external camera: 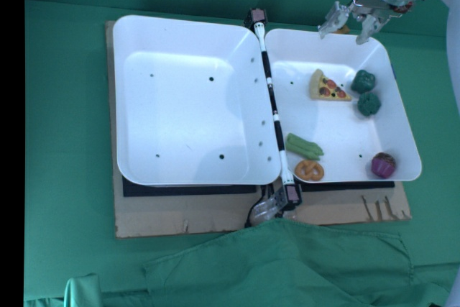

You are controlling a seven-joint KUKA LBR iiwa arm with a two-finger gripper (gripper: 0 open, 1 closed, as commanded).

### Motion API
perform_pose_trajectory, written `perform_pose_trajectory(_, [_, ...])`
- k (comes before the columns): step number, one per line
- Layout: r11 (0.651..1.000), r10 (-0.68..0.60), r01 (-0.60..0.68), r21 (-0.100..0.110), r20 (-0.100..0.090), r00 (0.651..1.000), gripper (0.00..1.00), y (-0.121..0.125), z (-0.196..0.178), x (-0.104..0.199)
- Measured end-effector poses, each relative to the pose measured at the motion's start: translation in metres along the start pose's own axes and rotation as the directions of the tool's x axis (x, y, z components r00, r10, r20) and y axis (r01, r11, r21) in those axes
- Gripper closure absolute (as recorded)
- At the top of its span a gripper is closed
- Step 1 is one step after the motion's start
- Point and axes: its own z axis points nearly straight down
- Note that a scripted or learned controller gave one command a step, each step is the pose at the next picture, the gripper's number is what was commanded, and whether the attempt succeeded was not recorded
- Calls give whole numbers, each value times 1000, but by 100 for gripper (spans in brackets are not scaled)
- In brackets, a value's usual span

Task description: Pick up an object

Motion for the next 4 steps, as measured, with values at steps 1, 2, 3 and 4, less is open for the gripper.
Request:
perform_pose_trajectory(1, [1000,0,0,0,0,1000,0,0,0,0])
perform_pose_trajectory(2, [1000,1,-1,7,1,1000,0,1,59,-7])
perform_pose_trajectory(3, [1000,1,-1,7,1,1000,0,-3,120,-11])
perform_pose_trajectory(4, [1000,-1,1,-4,3,1000,0,0,127,-12])
